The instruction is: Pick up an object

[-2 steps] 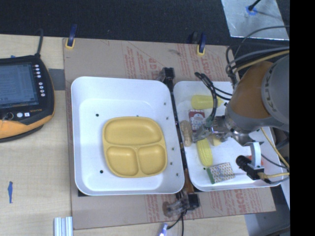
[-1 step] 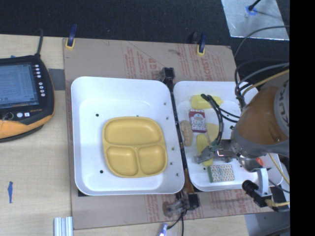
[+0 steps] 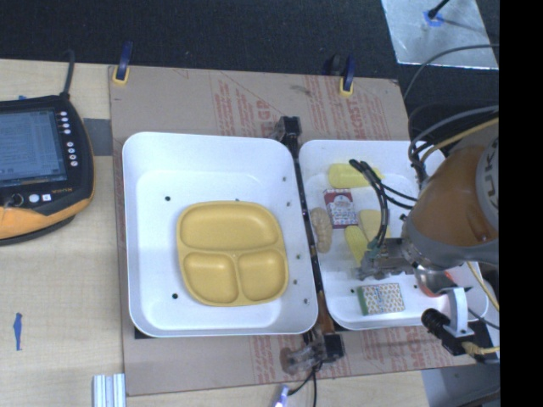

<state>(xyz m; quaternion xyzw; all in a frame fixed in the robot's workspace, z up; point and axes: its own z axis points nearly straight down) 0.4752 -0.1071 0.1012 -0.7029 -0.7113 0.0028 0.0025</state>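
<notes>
Camera view. The two-finger gripper [image 3: 377, 261], dark metal below the grey arm's orange wrist band [image 3: 450, 197], sits low inside the right-hand shallow white bin [image 3: 339, 316]; whether it is spread or closed cannot be told, since arm and cables hide it from above. Candidate objects cluster beside it: a yellow oblong foam piece [image 3: 356, 242] touches or nearly touches the gripper on its left, long axis running roughly up-and-down the frame; a small flat green-and-white patterned packet [image 3: 379, 298] lies just below; a red-and-white printed card [image 3: 340, 208] and a tan stick-shaped piece [image 3: 321, 229] lie further left, near the bin's dividing wall. The left-hand white bin [image 3: 144, 227] holds a yellow three-compartment plastic plate [image 3: 231, 253], well apart. Judged nearest: the yellow oblong.
</notes>
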